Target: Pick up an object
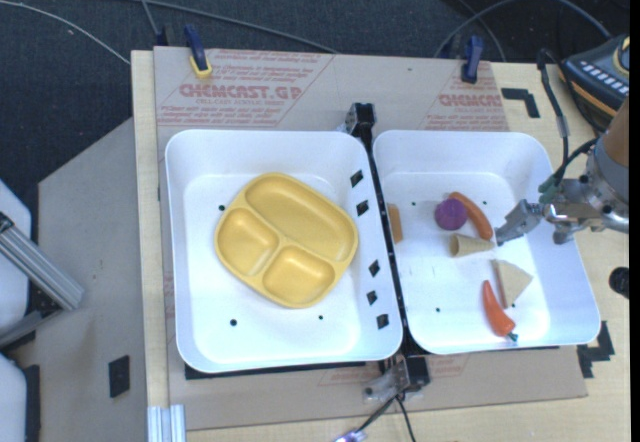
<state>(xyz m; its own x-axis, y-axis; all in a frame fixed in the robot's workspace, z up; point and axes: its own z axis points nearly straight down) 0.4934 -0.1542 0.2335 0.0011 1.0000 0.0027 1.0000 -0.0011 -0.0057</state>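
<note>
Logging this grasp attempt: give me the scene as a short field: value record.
left bin: yellow divided plate
right bin: purple ball, orange sausage, cone, beige wedge, carrot, small tan piece by the divider
gripper: over the right bin, right of the sausage and cone
holding: nothing seen between the jaws

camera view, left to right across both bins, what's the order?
yellow divided plate → small brown piece by the divider → purple ball → gripper
</note>
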